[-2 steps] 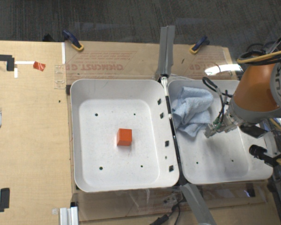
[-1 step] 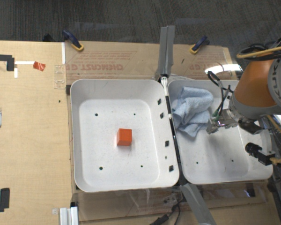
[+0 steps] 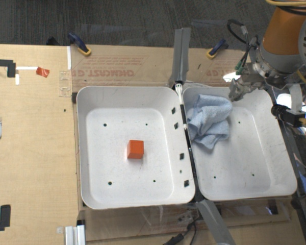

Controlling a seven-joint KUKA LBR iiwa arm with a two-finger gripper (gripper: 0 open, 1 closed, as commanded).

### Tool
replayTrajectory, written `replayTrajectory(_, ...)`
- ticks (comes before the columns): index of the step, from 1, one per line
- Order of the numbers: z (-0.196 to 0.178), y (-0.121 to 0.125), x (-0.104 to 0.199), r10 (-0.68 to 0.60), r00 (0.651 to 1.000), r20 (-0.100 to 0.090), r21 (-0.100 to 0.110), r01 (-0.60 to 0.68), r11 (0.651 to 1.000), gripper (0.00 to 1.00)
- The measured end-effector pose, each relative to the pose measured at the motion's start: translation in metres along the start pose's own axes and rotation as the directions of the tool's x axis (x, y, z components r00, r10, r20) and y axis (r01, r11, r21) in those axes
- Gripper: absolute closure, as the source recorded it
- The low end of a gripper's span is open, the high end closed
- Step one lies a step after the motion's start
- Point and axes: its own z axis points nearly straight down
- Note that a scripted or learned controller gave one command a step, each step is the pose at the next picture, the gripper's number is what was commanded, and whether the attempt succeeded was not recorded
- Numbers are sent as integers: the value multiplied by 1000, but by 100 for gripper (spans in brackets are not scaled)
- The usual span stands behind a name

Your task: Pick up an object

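Item one, a small orange-red block (image 3: 135, 149), is sitting flat near the middle of the left bin's (image 3: 92, 188) floor, slightly toward the near side, touching none of the walls and lying well apart from the arm. Item two, a crumpled pale blue cloth (image 3: 209, 121), is lying bunched in the far left corner of the right bin (image 3: 255, 177), its folds pressing against the divider where the two bins are meeting. The gripper (image 3: 236, 92) is hanging over the far rim of the right bin, just beside the cloth's upper right edge; it is appearing small and dark at this slant, so whether it is touching the cloth cannot be told, and its state, whether parted or closed, cannot be told either. Nothing is showing between it as held. Above it the arm's orange band (image 3: 288, 19) and grey wrist are leaning in from the upper right, with dark cables (image 3: 239, 32) trailing alongside. Both bins are resting on a brown cardboard sheet (image 3: 127, 68) bearing reversed red lettering, which two blue-and-yellow clamps (image 3: 79, 43) are pinning along its far edge. A light wooden board (image 3: 30, 152) is lying to the left of the bins, carrying a small red tag (image 3: 42, 72) and black brackets (image 3: 4, 65).
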Motion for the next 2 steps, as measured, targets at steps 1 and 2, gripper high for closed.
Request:
replayTrajectory(1, 83, 38, -17, 8, 1000, -1, 5, -8, 1000, 100)
replayTrajectory(2, 43, 40, 1, -7, 1000, 0, 0, 7, 1000, 100)
